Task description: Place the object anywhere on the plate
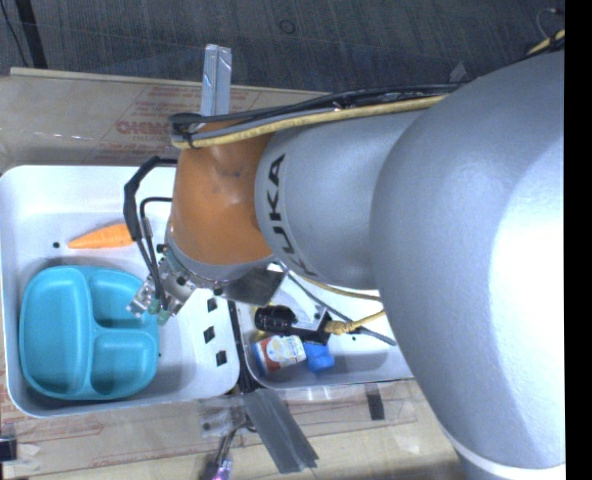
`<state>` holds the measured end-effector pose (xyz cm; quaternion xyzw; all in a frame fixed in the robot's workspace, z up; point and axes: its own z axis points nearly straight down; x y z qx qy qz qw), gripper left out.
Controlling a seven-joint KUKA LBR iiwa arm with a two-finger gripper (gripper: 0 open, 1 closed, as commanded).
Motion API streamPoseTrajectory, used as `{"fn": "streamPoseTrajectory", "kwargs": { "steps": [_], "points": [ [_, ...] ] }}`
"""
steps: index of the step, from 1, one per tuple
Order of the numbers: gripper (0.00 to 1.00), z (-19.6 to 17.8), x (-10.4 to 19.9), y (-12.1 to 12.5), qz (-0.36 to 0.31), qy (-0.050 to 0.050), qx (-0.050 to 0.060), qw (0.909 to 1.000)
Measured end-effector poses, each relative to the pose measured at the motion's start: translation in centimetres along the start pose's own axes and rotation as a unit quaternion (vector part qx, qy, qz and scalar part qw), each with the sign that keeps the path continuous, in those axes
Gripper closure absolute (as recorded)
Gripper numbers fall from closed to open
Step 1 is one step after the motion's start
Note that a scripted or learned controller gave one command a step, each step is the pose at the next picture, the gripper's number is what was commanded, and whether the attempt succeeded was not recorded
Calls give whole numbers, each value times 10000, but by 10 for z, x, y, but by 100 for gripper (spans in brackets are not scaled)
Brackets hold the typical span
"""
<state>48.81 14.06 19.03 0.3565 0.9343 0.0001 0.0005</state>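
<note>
Claw [154, 306], grip state unclear, over one blue plate [76, 333]; one carrot [102, 236] beside.

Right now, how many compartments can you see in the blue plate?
3. The blue plate in the left bin has one long compartment on its left side and two smaller ones on its right, upper and lower. The tool overlaps the upper right one.

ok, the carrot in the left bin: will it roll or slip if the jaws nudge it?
Likely yes. The carrot is tapered and rounded, lying on its side on the smooth bin floor, so it would probably roll in an arc. It looks glossy, like rigid plastic, so probably light and somewhat slippery.
</note>
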Motion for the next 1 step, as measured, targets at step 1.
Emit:
{"fn": "streamPoseTrajectory", "kwargs": {
  "steps": [1],
  "points": [
    [100,88,56,50,-105,18,19,9999]
  ]
}}
